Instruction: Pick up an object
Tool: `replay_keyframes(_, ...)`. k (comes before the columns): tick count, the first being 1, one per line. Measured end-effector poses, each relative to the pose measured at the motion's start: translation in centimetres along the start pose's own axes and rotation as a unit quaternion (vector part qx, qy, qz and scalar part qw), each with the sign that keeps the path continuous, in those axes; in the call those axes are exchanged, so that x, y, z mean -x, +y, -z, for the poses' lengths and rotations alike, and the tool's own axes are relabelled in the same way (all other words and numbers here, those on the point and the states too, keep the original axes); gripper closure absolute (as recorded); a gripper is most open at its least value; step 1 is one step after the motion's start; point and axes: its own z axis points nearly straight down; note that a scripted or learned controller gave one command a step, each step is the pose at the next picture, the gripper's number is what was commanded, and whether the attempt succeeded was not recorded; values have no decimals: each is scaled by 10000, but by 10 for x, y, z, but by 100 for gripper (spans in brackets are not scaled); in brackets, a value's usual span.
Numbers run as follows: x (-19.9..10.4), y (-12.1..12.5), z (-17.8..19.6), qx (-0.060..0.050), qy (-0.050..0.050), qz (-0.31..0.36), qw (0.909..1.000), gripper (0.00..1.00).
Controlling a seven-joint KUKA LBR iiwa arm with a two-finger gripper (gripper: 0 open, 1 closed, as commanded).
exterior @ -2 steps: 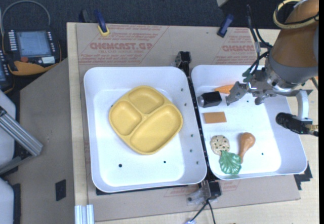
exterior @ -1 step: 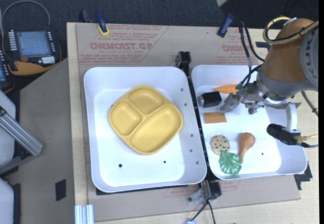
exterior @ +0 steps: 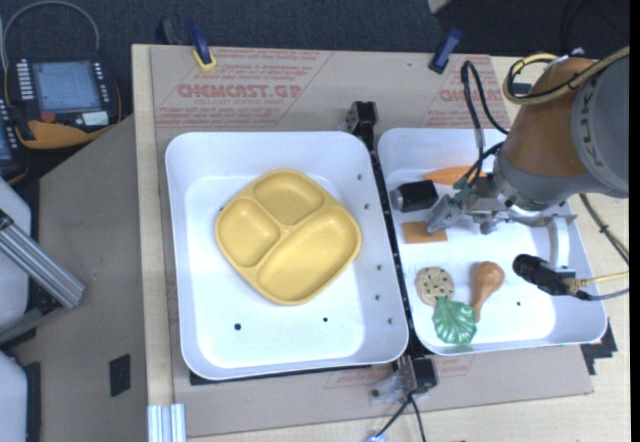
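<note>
Left bin (exterior: 190,260): a yellow three-compartment plate (exterior: 288,235), tilted toward 1 o'clock. Right bin (exterior: 570,325): gripper (exterior: 440,220) low at its 10 o'clock corner, opening impossible to judge, beside a black block (exterior: 415,195) and orange pieces (exterior: 447,174). At 6 o'clock of the gripper, a speckled tan cookie (exterior: 434,283), a green leaf-shaped toy (exterior: 454,322), a brown drumstick (exterior: 485,282), all crowded together.
</note>
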Motion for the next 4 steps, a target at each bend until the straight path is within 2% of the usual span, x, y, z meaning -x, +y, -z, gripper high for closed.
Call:
replay_keyframes(1, 0, 1, 13, 27, -7, 0, 10000, 100)
replay_keyframes(3, -1, 5, 128, 54, -14, 9, 10000, 100)
replay_keyframes(4, -60, 19, 125, 36, -8, 21, 10000, 100)
